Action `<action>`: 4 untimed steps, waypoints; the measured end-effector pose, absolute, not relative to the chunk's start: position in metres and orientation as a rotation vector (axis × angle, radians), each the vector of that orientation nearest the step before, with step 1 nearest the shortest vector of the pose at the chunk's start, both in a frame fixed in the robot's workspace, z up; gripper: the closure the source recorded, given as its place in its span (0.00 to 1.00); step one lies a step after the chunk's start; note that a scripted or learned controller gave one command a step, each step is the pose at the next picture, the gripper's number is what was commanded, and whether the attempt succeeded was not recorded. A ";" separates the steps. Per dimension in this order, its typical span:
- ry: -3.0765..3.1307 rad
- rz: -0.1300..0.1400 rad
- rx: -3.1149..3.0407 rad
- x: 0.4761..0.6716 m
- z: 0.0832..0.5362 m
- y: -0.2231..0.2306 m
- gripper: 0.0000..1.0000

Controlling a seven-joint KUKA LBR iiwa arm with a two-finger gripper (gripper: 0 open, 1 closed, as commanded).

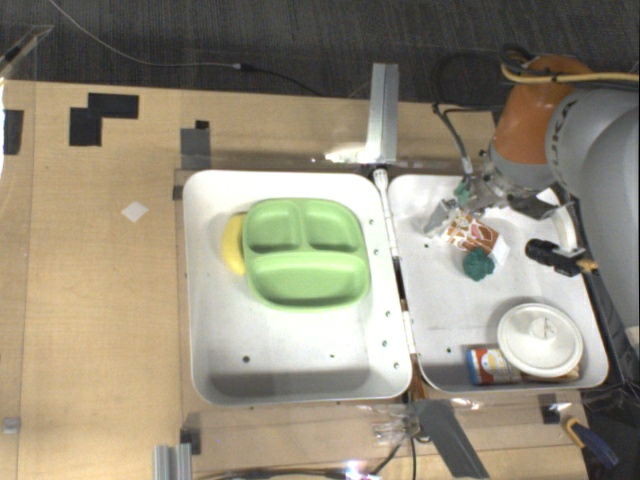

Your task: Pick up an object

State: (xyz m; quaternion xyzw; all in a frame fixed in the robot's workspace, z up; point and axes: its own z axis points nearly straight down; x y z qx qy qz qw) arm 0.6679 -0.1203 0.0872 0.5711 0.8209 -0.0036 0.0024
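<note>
Just below the end effector [462, 200], grip unclear, lies a packet [472, 234].

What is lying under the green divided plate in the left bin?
A yellow object sticks out from under the left edge of the green divided plate in the left bin. Most of it is covered, so what it is cannot be told.

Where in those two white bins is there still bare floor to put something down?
Left bin: bare floor in front of the green tray and along its left wall. Right bin: a bare patch left of the white bowl. It is crowded at the back by the gripper.
</note>
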 end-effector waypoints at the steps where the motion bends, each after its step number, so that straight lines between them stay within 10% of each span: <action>1: 2.502 0.005 1.890 0.637 0.087 -0.116 0.00; 2: 2.519 0.006 1.864 0.577 0.088 -0.117 0.00; 3: 2.511 0.014 1.857 0.581 0.101 -0.118 1.00; 4: 2.511 0.013 1.858 0.581 0.101 -0.118 0.00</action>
